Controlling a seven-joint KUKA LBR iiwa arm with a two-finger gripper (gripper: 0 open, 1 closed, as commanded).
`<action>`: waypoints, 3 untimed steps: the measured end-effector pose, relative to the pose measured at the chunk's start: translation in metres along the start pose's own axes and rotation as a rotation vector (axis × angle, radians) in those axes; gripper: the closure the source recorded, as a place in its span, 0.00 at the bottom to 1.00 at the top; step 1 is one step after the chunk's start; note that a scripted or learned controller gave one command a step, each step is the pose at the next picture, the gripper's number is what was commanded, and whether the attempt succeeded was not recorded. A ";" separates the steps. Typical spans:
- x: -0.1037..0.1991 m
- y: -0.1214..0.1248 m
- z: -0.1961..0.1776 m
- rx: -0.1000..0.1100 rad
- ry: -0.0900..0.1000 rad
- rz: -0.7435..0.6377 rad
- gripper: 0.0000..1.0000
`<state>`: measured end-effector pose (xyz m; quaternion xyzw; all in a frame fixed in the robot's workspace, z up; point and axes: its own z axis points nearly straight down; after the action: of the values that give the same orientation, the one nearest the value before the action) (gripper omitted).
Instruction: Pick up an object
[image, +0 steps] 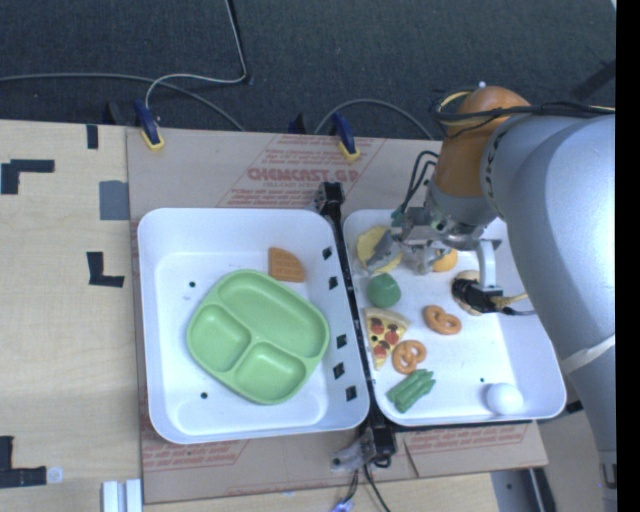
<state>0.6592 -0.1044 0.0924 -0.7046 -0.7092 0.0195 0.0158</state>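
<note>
Yellow toy lies at the right bin's eleven o'clock corner, under the gripper; whether its fingers grip anything, I cannot tell. Green ball sits just at six o'clock.

Toys are crowding the right bin: a green ball, pizza slice, two pretzels and a green vegetable are leaving narrow gaps. A green tray is taking up the left bin's middle.
</note>
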 end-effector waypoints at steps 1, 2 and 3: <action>0.006 -0.001 0.007 -0.050 0.003 0.006 0.00; 0.006 0.010 0.007 -0.051 0.005 0.005 0.00; 0.008 0.010 0.007 -0.051 0.004 0.005 0.00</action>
<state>0.6685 -0.0962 0.0850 -0.7066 -0.7076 0.0002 -0.0007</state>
